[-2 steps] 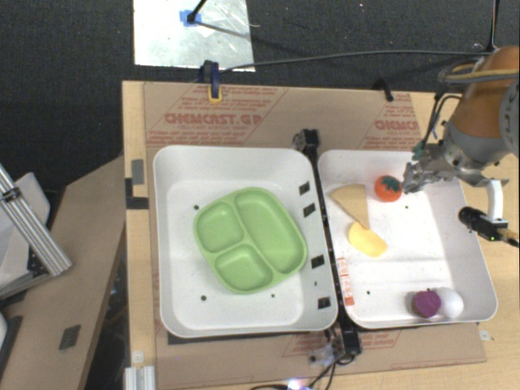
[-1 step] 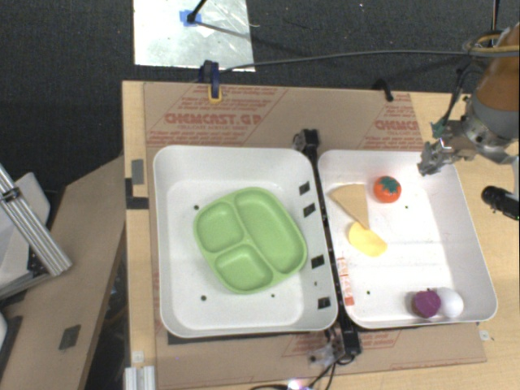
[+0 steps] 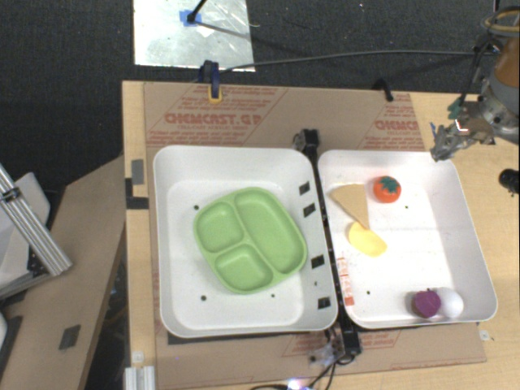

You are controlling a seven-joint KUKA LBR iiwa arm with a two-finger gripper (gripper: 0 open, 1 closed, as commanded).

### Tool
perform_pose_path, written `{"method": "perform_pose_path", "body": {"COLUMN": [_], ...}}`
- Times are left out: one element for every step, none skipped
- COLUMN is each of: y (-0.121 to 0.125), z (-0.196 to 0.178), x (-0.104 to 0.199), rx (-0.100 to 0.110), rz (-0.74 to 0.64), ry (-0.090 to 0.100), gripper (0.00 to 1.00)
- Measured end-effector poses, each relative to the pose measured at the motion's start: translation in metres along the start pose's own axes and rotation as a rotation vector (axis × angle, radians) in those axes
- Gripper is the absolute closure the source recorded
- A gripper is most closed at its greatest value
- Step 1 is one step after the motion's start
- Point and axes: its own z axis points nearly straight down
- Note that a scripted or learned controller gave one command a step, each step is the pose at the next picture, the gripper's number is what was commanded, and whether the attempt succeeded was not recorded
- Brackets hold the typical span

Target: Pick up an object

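Note:
In the right bin (image 3: 467,218) lie an orange-red tomato-like toy with a green top (image 3: 387,188), a tan wedge (image 3: 351,202), a yellow lemon-like piece (image 3: 366,240), a purple ball (image 3: 426,303) and a white ball (image 3: 449,304) touching it. My gripper (image 3: 446,142) hangs over the bin's far right corner, well away from all of them, with nothing seen between its fingers.
The left bin (image 3: 175,218) holds a green divided plate (image 3: 248,240). A black hinge strip (image 3: 318,218) runs between the bins. A silver sheet (image 3: 192,21) lies at the back, and a metal frame (image 3: 28,226) stands at the left.

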Motion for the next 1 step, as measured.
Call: {"method": "perform_pose_path", "body": {"y": [-0.0138], "z": [0.0137], "x": [0.0505], "rx": [0.007], "rz": [-0.004], "ry": [0.004], "gripper": [1.0]}}
